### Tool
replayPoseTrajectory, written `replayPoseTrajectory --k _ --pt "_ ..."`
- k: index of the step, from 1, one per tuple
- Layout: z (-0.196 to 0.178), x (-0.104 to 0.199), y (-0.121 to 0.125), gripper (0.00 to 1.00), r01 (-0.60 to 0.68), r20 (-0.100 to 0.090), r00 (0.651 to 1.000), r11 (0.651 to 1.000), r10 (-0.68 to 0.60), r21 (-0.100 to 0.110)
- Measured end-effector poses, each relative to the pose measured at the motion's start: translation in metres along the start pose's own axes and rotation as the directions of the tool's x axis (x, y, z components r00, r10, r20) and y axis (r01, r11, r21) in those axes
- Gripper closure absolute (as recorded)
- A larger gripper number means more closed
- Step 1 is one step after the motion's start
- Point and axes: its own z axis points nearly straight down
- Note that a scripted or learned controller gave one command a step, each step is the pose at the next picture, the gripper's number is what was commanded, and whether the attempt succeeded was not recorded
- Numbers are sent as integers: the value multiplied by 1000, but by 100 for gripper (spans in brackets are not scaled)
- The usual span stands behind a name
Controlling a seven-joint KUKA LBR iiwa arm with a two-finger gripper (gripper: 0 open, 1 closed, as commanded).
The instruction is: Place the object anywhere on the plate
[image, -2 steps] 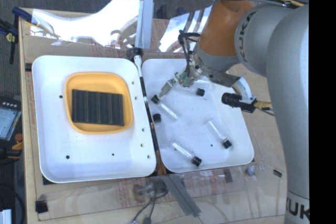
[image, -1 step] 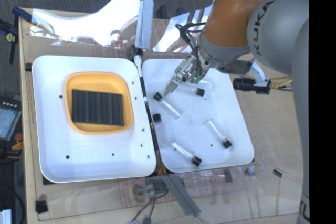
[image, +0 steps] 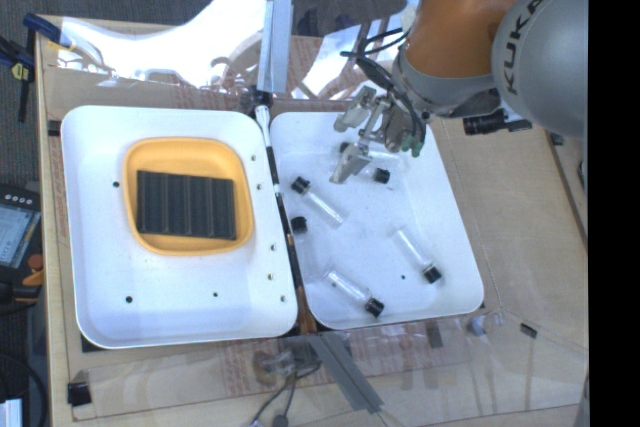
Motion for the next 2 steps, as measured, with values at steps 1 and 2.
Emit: replayPoseTrajectory --k 1,2 --pt "-14 -22 6 0 484 2 875 875 -484 0" --pt "43 -28 -20 0 780 -3 626 626 -780 -5"
